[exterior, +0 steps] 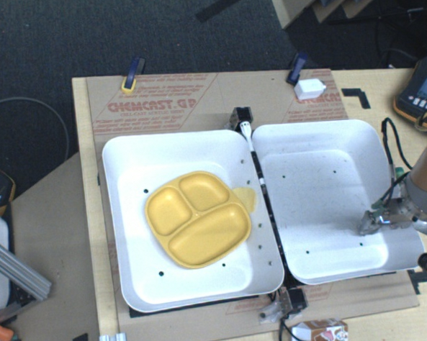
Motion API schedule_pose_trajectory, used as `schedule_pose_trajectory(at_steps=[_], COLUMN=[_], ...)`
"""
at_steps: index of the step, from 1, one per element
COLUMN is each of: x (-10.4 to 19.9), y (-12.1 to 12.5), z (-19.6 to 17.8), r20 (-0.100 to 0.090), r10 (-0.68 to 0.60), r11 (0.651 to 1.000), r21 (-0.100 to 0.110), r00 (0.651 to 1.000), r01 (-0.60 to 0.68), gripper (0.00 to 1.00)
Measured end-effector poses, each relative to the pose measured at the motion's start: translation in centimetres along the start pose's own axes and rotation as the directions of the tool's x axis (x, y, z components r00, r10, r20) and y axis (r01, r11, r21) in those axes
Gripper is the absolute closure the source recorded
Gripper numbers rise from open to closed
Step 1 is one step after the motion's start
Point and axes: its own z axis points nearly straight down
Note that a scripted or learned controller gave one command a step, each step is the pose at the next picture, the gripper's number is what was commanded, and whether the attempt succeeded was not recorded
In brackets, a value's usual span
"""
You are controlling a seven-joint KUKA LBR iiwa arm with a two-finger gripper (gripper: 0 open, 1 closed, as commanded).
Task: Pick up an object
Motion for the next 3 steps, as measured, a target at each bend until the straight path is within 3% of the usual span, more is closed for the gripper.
schedule_pose_trajectory(at_steps=[3], x=[0.0], y=[0.0], z=[0.0], r20=[0.0], r10=[0.0], r11=[1.0], r21=[0.0], r00=[1.0], r01=[0.0], gripper=[1.0])
